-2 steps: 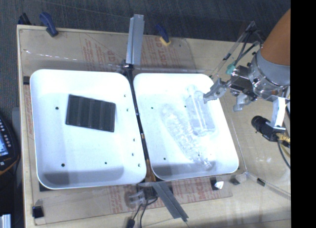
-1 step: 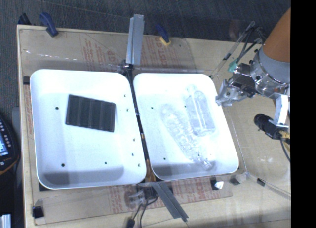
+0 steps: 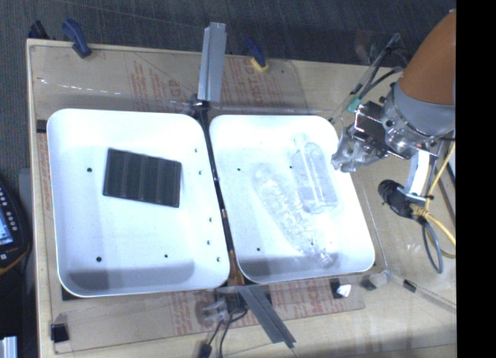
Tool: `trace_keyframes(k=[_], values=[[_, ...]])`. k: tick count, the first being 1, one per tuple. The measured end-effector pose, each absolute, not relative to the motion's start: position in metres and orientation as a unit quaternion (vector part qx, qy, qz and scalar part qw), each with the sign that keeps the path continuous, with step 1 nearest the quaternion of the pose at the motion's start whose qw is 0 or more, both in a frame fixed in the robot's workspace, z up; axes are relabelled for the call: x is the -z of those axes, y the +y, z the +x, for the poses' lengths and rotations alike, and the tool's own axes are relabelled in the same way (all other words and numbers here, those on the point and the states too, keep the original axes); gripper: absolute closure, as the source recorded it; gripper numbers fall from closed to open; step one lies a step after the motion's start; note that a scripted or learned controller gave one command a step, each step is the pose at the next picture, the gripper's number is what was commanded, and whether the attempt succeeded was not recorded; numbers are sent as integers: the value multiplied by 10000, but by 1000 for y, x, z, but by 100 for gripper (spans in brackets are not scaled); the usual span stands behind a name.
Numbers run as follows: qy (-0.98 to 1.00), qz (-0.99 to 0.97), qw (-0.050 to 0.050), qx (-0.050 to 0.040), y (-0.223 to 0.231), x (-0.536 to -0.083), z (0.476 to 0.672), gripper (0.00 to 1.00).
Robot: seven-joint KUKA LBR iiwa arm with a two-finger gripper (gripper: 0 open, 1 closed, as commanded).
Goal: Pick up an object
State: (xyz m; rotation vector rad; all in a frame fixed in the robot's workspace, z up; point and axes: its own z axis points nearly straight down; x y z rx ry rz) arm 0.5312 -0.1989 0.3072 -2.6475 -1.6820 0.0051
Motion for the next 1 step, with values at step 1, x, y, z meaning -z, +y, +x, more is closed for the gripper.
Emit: trace_keyframes(k=[1], values=[[-4263, -9046, -2, -4, -190, -385, 582, 100]])
